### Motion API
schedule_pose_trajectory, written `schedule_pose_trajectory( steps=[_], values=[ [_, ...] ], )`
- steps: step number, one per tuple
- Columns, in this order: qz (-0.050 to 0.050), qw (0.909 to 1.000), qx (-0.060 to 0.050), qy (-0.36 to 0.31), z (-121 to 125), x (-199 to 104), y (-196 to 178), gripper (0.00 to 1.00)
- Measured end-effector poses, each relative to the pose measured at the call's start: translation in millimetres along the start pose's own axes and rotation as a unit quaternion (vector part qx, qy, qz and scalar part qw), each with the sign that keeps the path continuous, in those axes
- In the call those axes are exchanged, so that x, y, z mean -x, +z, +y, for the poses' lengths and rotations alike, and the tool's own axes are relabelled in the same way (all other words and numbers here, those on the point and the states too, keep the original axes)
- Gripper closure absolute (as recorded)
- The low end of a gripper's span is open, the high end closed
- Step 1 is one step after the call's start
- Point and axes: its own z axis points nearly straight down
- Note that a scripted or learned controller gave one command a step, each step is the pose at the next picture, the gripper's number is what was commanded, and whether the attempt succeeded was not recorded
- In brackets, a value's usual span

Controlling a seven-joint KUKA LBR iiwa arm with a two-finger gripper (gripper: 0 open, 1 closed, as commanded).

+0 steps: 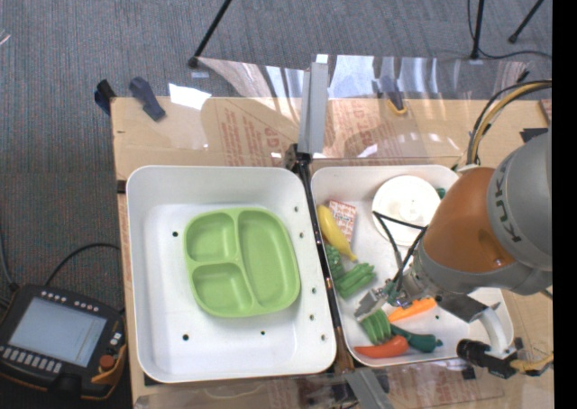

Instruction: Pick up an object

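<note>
Gripper (pixel 377 299) over right bin (pixel 451 173): target just below the fingers.

You are looking at the gripper hovering among toy vegetables; its grip state cannot be judged here. The orange carrot (pixel 413 310) is lying just right of it, long axis running left-right, slightly tilted; the green pepper (pixel 377 324) is sitting directly beneath.

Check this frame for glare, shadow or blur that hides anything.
Camera view: sharp, evenly lit; reflections streak the clear panel behind the bins; soft shadow under the green plate; the arm covers part of the right bin.
</note>
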Motion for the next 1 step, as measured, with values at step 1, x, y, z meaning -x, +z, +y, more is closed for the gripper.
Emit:
schedule_pose_trajectory(
  steps=[1],
  values=[
    [0.001,1.0000,-0.001,-0.001,-0.3,-0.1,-8.9,1.00]
  ],
)
